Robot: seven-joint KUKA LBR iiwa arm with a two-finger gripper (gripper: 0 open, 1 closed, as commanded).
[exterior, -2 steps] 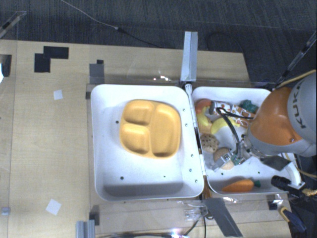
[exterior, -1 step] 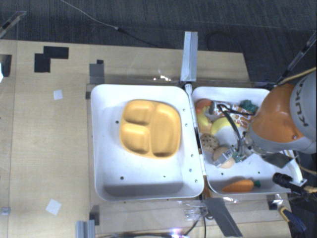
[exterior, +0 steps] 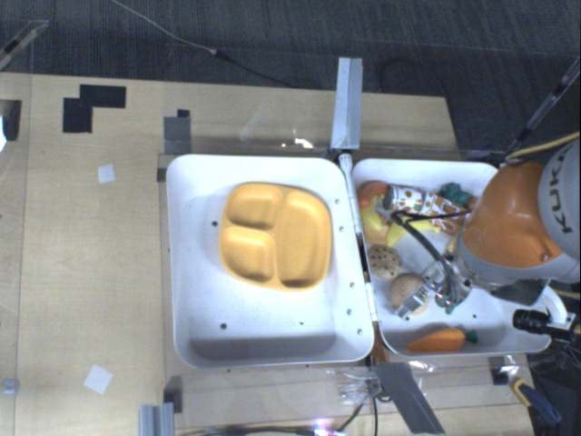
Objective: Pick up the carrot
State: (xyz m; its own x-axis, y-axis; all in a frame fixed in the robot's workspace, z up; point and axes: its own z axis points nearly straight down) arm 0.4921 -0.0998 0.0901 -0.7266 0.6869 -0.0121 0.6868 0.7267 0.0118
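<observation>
The orange carrot (exterior: 438, 340) with a green top lies flat along the front wall of the right bin (exterior: 505, 327). My gripper (exterior: 419, 300) hangs low inside that bin, just above and left of the carrot, close to a tan round piece (exterior: 404, 288). Nothing shows between its fingers and the carrot. The arm's orange band (exterior: 510, 216) covers the bin's right part.
The right bin also holds a cookie (exterior: 384, 260), a yellow fruit (exterior: 377, 224), a red-orange piece (exterior: 370, 192), a printed packet (exterior: 424, 203) and a green item (exterior: 456, 192). The left bin (exterior: 263, 334) carries a yellow divided plate (exterior: 276, 234). A metal post (exterior: 347, 103) stands behind the bins.
</observation>
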